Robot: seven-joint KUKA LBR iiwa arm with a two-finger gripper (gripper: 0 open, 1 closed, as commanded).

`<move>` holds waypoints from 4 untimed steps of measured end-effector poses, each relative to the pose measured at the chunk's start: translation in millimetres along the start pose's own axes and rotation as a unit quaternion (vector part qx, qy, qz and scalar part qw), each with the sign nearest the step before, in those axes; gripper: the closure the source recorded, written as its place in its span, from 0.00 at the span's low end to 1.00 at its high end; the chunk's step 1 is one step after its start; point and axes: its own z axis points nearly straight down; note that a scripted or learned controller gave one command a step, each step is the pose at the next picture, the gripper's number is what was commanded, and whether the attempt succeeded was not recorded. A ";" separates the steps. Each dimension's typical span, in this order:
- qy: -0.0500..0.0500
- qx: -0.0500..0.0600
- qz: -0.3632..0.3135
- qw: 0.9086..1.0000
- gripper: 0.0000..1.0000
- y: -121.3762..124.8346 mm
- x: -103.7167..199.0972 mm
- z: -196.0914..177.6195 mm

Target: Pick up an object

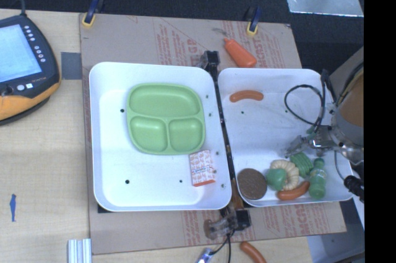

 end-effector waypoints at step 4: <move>0.001 -0.001 0.000 1.000 1.00 105.8 44.6 -160.8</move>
